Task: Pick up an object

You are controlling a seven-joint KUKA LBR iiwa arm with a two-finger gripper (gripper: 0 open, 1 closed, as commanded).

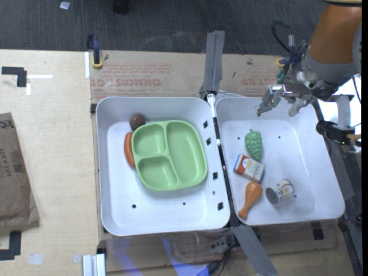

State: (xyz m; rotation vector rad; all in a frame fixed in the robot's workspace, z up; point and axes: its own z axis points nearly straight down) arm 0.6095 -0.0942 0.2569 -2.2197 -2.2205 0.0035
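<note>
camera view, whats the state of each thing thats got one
end effector: open, holding nothing, above the right bin's far edge
green tray: flat in the left bin, compartments bare
small can: on its side
carton: lying flat
drumstick: lying flat
grapes: lying loose

The arm [339,22] enters from the upper right of the view, its orange band sitting above a grey wrist section hung with dark cables. The wrist tilts down and to the left. The gripper [283,104] hangs at its end, its two fingers [267,104] spread apart with nothing between them, tips pointing downward.
</note>
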